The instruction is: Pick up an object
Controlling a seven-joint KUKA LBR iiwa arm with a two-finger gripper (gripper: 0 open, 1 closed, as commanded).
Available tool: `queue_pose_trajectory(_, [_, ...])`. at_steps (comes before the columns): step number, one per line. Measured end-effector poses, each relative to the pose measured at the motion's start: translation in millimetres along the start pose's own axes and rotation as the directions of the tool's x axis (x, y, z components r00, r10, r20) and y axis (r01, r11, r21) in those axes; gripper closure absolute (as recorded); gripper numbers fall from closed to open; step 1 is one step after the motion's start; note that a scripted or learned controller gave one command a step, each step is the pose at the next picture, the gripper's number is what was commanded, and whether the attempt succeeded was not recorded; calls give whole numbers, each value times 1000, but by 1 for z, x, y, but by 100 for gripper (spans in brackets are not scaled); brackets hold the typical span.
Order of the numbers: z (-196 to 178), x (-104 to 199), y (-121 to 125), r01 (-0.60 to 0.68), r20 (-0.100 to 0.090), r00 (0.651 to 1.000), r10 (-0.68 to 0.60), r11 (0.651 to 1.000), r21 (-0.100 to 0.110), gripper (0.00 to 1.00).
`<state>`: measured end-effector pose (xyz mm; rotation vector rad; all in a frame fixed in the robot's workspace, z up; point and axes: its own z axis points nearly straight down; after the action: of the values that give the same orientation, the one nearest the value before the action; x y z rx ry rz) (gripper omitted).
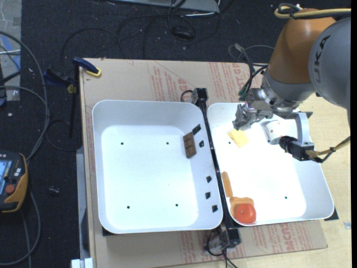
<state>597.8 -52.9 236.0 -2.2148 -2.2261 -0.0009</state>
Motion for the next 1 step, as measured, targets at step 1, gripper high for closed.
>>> queue_pose_trajectory(1, [-6,52,5,0,0,1000,0,1000,-1,100])
